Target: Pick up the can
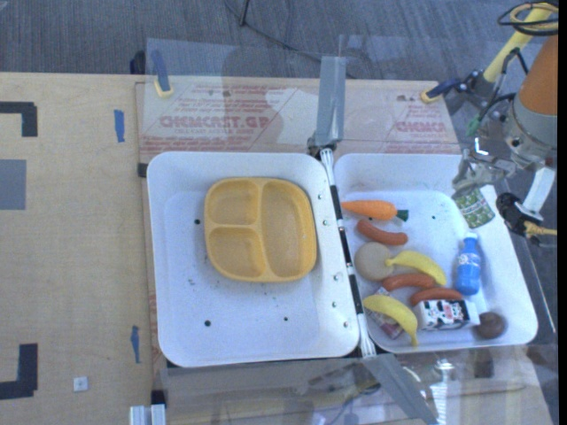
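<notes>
i see the gripper (pixel 476 177) over the right bin's (pixel 524 283) far right edge, a green-labelled can (pixel 474 205) just beneath; i cannot tell its grip state.

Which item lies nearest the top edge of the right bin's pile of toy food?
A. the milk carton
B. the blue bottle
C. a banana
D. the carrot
D. The carrot lies at the top of the group in the right bin, with the sausages, bananas, blue bottle and milk carton all lower in the camera view.
</notes>
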{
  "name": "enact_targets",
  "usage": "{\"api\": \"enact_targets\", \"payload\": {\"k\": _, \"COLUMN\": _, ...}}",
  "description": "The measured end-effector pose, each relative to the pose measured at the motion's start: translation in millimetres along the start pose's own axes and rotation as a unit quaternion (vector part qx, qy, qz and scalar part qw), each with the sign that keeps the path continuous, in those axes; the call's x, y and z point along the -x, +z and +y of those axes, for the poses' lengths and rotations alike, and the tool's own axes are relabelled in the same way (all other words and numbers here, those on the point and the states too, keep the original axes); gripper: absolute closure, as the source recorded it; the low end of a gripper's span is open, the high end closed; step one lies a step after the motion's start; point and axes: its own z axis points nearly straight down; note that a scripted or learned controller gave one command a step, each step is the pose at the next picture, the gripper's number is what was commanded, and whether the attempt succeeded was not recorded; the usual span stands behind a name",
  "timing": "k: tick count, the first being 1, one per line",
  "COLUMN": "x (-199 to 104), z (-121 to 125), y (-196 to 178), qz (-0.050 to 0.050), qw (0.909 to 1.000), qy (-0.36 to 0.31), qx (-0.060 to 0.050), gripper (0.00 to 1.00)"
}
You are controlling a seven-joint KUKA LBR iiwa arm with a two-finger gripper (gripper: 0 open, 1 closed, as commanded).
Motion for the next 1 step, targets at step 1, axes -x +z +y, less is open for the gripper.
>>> {"api": "enact_targets", "payload": {"k": 1, "x": -29.1, "z": -55.1, "y": -4.4, "qz": 0.001, "qw": 0.9860, "qy": -0.167, "qx": -0.001, "gripper": 1.00}}
